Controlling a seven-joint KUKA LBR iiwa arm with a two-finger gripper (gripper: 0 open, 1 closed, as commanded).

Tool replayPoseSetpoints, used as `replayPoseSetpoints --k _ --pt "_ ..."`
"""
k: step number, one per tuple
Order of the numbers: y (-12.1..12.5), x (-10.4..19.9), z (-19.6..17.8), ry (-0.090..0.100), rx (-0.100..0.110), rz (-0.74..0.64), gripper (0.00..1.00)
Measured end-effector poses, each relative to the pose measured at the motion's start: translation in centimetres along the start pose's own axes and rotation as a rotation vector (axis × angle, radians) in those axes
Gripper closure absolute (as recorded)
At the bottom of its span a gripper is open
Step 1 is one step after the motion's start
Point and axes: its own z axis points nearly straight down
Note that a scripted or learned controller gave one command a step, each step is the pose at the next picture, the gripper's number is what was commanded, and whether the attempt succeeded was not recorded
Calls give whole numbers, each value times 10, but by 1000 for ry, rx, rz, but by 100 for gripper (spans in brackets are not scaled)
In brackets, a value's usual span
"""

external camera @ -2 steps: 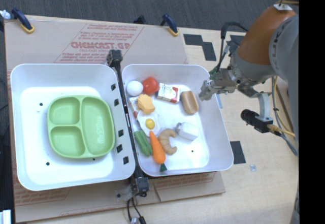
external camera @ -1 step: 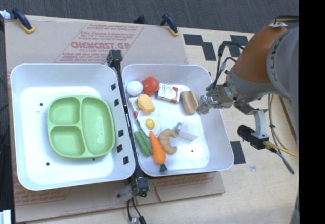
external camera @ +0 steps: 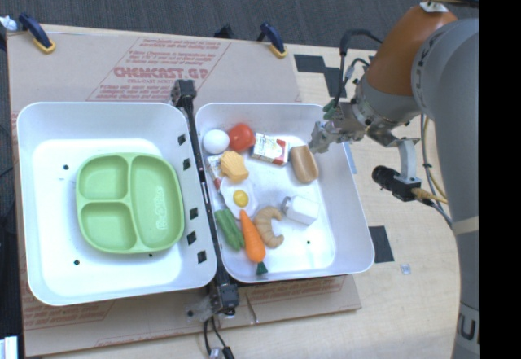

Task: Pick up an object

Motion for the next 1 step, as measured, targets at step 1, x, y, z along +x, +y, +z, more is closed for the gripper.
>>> replayPoseSetpoints --k 1 --pt "-64 0 27 0 4 -1 100"
